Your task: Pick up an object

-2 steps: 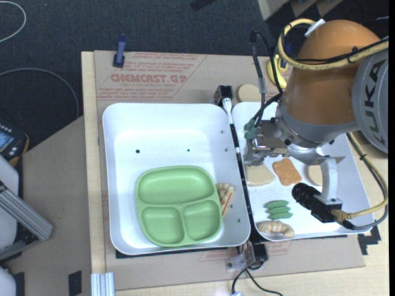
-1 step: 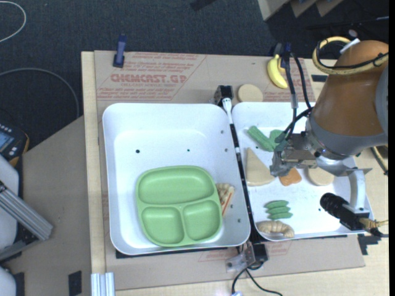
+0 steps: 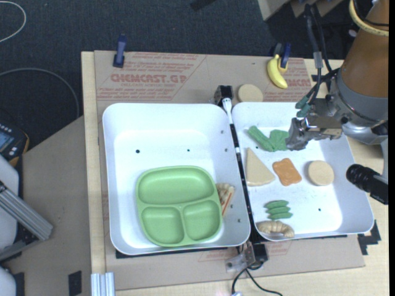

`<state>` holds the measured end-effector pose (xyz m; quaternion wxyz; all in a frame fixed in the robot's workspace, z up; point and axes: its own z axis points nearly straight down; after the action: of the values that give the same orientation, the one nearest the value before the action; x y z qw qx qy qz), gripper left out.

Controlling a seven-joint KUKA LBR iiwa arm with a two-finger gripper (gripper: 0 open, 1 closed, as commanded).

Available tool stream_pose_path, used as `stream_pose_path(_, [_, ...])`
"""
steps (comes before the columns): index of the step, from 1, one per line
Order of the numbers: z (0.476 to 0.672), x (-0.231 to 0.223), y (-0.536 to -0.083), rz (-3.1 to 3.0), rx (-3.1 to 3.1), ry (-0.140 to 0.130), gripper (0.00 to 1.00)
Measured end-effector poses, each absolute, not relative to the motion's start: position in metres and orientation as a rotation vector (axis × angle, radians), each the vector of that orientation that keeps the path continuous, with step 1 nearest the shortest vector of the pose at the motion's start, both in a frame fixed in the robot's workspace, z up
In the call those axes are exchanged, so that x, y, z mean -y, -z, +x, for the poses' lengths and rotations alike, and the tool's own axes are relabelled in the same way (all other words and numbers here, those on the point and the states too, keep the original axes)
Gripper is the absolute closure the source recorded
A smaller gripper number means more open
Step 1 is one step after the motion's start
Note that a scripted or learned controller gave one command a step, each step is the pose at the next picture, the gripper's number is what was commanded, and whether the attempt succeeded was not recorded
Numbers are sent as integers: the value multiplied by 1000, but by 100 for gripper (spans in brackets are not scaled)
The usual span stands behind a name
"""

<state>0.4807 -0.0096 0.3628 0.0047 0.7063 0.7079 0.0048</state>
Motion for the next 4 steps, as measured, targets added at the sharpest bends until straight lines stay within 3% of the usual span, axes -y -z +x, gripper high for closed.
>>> stream_pose_path(1, [489,21,-231,2231,-2224,14,100])
stream_pose_path(2, [489,-74,-181,2217,-2238,6,100])
stream_pose_path(3, [524,-84,-299,2211,-2219,-20,100])
stream_pose_path(4, [476,-130,-255,2221,-2232,9,100])
